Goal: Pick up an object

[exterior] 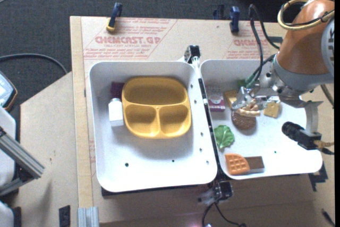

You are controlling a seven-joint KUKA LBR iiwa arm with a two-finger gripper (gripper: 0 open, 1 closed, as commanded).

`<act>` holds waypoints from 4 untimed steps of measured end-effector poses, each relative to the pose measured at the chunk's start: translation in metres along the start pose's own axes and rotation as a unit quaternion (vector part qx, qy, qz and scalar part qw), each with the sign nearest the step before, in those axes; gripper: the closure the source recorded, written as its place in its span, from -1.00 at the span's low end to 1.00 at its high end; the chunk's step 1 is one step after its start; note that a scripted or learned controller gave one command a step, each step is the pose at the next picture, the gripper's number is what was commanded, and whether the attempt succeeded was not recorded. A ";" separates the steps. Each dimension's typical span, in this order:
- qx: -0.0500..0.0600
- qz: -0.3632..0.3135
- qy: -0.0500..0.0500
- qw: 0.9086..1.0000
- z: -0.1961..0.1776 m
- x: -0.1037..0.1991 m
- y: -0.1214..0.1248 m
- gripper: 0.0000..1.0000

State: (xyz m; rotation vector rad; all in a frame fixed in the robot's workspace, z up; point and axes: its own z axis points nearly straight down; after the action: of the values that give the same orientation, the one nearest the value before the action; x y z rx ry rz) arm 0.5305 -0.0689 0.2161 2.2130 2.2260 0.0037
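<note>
Gripper (248,99) prob. touching burger patty (244,121).

Open floor (268,141) right of lettuce (223,136)

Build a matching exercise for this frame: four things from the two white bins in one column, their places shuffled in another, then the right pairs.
Things:
1. yellow divided plastic tray
2. small white plastic bottle
3. green leaf-shaped toy
4. orange waffle-shaped toy

Places:
A. right bin, near front edge
B. left bin, middle
C. right bin, beside the divider
D. left bin, against the tray's left side

Pairs: 1-B, 2-D, 3-C, 4-A
</note>
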 end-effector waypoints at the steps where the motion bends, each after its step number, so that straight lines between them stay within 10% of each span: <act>1: 0.000 0.000 0.000 1.000 0.008 0.043 0.037 1.00; 3: -0.001 0.001 0.000 1.000 0.002 0.116 0.104 1.00; 4: 0.000 0.003 0.000 1.000 -0.006 0.105 0.109 1.00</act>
State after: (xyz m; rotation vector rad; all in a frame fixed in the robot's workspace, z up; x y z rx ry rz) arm 0.6384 0.0371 0.2226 2.2193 2.2186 0.0037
